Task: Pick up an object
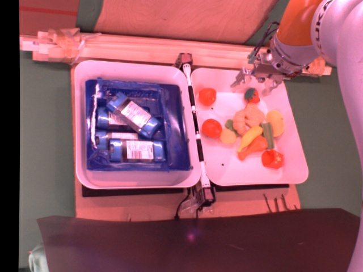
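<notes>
Camera view puts your gripper (258,79) over the upper edge of the right bin (295,171), at upper right of frame, just above a small red piece with a green top (252,96). Nothing sits between the fingers; whether they are spread or closed, you can't tell from this angle. Nearest target is that red piece, so my call: drop straight down on it instead of going for the cluster. It stands slightly apart from the pale lumpy item (248,117) below it, which gives you side clearance. Watch the bin wall behind it, and square the fingers across the narrow axis before descending. The piece looks small, rounded, glossy plastic, probably light and prone to squirting out, so close slowly. Fallbacks: the red round one (207,96) and the other red round one (211,128) near the divider, both isolated. Left bin (136,179) holds blue bottles (136,150) in a blue tray; skip it.
</notes>
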Controlling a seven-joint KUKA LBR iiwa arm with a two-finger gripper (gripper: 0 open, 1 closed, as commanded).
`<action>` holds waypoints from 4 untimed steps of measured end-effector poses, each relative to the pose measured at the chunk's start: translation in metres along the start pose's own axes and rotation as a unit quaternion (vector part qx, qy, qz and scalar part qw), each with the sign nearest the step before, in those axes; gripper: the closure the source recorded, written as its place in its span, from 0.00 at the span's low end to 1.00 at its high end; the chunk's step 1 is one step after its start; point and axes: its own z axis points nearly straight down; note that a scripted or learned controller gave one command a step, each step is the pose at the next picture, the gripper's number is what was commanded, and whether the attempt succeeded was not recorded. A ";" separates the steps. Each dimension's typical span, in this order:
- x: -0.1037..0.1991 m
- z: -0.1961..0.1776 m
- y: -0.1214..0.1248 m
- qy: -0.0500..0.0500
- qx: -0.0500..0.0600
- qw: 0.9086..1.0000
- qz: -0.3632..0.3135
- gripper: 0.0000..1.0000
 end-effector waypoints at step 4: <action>-0.001 0.113 0.012 -0.003 -0.008 1.000 0.000 0.00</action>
